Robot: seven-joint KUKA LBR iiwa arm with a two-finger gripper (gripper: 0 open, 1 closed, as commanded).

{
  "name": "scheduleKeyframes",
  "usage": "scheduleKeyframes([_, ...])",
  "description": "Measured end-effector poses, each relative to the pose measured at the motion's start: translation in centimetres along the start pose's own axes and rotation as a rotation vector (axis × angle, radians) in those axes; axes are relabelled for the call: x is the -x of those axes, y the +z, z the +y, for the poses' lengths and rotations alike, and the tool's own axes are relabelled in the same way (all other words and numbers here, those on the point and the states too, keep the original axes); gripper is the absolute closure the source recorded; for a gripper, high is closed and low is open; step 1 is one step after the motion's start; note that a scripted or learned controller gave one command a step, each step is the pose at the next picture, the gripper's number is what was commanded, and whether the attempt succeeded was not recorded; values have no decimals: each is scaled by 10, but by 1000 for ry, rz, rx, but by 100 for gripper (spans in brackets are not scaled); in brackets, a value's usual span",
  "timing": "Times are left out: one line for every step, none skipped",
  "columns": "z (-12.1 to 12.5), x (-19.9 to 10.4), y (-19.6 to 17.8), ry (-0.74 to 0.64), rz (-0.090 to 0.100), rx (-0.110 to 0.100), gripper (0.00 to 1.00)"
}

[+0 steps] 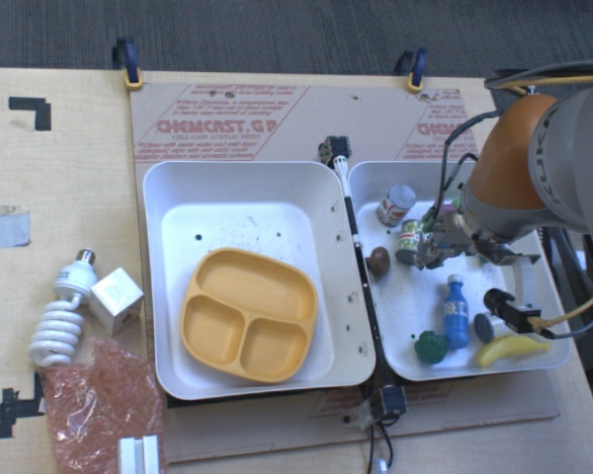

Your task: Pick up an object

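My gripper (433, 252) hangs low over the upper middle of the right bin (534, 275), reaching in from the right. A small green-labelled can (410, 237) lies right against its left side; whether it sits between the fingers is hidden. A white and red can (397, 203) lies just beyond it. A brown rounded object (379, 261) rests near the bin's left wall. A blue bottle (456, 312), a green lump (432, 347) and a yellow banana (509, 350) lie toward the front.
The left bin (168, 265) holds a yellow divided plate (248, 313). Outside the bins on the left lie a spiral light bulb (64, 316), a white cube (117, 295) and a pink plastic bag (99, 403).
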State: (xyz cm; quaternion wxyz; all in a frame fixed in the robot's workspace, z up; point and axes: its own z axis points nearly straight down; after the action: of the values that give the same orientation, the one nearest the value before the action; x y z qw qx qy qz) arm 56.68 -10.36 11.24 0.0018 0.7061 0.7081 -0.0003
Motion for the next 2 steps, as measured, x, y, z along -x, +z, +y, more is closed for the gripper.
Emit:
scheduleKeyframes([0, 0, 0, 0, 0, 0, 0])
scheduleKeyframes([24, -4, 20, 1, 0, 0, 0])
